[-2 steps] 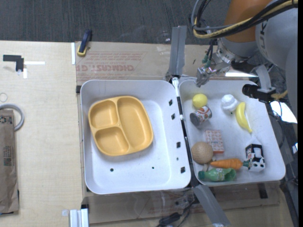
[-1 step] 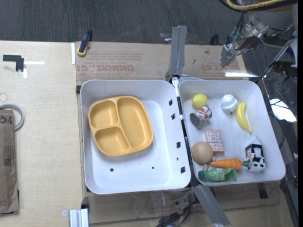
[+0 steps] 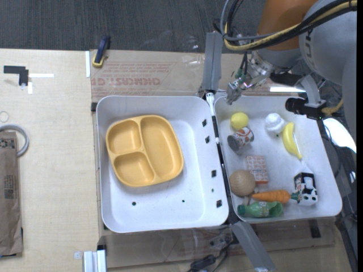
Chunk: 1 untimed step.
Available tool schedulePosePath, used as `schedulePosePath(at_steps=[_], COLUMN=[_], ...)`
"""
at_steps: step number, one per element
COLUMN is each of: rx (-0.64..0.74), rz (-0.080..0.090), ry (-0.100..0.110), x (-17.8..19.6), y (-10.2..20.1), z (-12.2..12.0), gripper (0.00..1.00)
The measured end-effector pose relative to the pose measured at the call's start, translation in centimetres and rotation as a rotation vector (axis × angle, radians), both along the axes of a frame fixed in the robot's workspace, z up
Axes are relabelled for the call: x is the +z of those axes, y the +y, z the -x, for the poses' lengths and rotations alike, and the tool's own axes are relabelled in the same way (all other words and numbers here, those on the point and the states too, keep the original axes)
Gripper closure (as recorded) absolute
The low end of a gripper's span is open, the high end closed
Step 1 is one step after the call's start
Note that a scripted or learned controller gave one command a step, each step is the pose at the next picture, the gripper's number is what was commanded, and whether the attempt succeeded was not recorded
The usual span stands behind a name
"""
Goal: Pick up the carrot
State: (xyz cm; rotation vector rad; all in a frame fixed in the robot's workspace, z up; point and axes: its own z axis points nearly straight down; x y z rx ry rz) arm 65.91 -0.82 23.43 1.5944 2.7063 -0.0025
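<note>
The orange carrot lies along the near edge of the right bin, its green top pointing right toward a black-and-white cow figure. A green bottle rests just in front of the carrot and a tan ball sits to its left. My gripper hovers over the far left corner of the right bin, well away from the carrot, with nothing visible between its fingers.
The right bin also holds a yellow lemon, a small can, a white object, a banana and a small red-and-white box. The left bin bears a yellow divided plate.
</note>
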Motion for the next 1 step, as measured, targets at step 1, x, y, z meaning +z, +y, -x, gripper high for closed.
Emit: schedulePosePath(at_steps=[1], rx=[0.04], rz=[0.001], ry=[-0.003], x=[3.78], y=[-5.09], z=[-0.04], gripper=[1.0])
